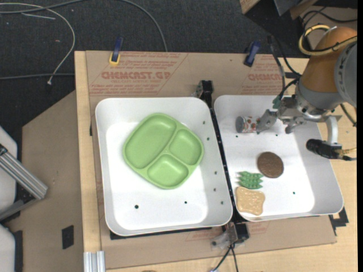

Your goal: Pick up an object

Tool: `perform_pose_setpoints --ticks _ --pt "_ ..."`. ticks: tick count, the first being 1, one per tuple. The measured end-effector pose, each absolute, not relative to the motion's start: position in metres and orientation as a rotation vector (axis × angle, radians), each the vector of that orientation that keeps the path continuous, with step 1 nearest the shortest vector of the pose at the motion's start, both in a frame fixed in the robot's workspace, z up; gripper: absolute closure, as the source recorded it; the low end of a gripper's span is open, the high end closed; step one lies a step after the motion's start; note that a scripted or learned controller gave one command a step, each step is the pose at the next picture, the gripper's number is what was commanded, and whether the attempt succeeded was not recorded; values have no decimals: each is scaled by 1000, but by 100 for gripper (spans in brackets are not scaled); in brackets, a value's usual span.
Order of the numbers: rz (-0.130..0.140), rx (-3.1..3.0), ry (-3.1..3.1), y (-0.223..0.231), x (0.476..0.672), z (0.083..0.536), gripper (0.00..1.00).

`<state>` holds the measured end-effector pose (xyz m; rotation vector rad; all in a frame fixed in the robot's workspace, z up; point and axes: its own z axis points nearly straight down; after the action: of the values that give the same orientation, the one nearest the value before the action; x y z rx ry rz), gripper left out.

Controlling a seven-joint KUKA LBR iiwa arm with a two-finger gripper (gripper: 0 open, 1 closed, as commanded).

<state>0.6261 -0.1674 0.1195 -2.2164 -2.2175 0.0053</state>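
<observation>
Small can [245, 124] lies on side near back left corner of right bin [317, 200], just beside jaws [275, 122]. Jaws appear spread, nothing between them; can not yet gripped. Brown disc [270, 165], green toy [250, 179], tan toast piece [250, 201] toward bin's front left. Green divided plate [163, 150] mid left bin [113, 208]. Judged: approach stage; closing and lift remain.

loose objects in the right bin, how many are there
4: a small can near the gripper, a brown disc mid-bin, a green toy below it, a tan piece at the front edge. The arm may hide more.
</observation>
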Motion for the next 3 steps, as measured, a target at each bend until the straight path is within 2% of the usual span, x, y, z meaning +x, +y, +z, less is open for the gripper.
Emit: perform_pose_setpoints --ticks 1,3 --pt "-3 -2221 -2223 -168 628 135 100" --pt "-6 -2223 -2228 -160 646 244 100"
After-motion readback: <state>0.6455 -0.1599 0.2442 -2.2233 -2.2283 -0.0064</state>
